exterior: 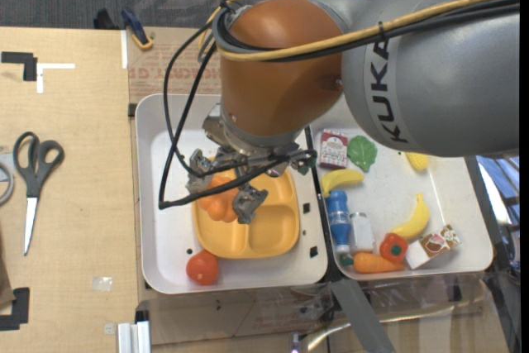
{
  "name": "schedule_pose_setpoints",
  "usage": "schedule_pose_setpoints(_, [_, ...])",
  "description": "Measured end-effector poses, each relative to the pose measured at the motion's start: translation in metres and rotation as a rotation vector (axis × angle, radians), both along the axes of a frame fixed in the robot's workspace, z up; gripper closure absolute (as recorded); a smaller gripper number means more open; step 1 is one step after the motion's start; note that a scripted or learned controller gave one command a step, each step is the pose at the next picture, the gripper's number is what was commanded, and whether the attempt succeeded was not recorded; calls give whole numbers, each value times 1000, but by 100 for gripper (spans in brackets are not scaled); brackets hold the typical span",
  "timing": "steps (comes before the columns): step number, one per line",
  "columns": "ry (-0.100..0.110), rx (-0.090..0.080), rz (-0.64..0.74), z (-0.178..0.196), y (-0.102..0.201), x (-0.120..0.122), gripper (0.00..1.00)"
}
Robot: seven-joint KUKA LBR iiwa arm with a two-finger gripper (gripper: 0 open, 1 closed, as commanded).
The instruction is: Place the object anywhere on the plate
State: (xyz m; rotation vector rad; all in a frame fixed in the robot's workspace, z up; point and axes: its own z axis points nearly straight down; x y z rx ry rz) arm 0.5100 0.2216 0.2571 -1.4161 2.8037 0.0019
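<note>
A yellow divided plate [269, 231] lies in the left white bin [161, 202]. My gripper [221, 184] hangs low over the plate's left part, under the arm's big orange band. One dark finger [198, 163] is on the upper left and the other [246, 202] on the lower right. An orange round object [219, 207] sits between them, right above or on the plate's left compartment, and the gripper is shut on it. The arm hides the plate's far edge.
A red tomato [202, 267] rests in the left bin just in front of the plate. The right bin [463, 256] holds a blue bottle [337, 215], bananas [413, 217], a carrot [376, 263], a green leaf toy [361, 153] and small boxes. Scissors [35, 169] lie on the bench at left.
</note>
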Motion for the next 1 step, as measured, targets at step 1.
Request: schedule_pose_setpoints(1, [-1, 1, 0, 0, 0, 0, 0])
